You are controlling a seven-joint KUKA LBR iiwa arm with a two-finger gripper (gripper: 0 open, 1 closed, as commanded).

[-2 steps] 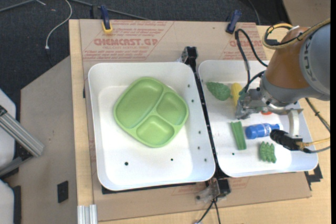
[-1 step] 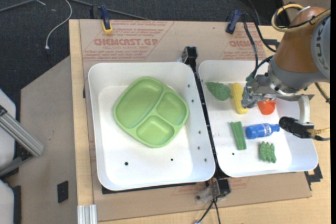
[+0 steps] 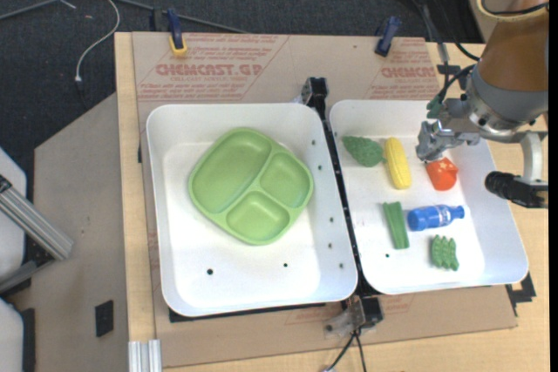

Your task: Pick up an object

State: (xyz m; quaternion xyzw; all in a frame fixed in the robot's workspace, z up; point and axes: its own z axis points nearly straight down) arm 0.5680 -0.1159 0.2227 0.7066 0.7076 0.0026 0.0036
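Note:
The right bin [image 3: 497,261] holds several small items: a dark green leafy piece [image 3: 363,151], a yellow corn cob [image 3: 398,163], an orange-red piece [image 3: 442,173], a green stick [image 3: 396,225], a blue bottle [image 3: 434,216] and a green bumpy piece [image 3: 444,253]. My gripper [image 3: 433,144] hangs over the upper part of this bin, just above the orange-red piece and right of the corn cob. Nothing shows between its fingers.
The left bin [image 3: 174,257] holds a light green divided plate [image 3: 251,185]. Black clamps sit between the bins at the top [image 3: 315,90] and bottom [image 3: 366,309]. Blue clips [image 3: 177,31] [image 3: 388,35] hold the cardboard at the back. Cables run near the right edge.

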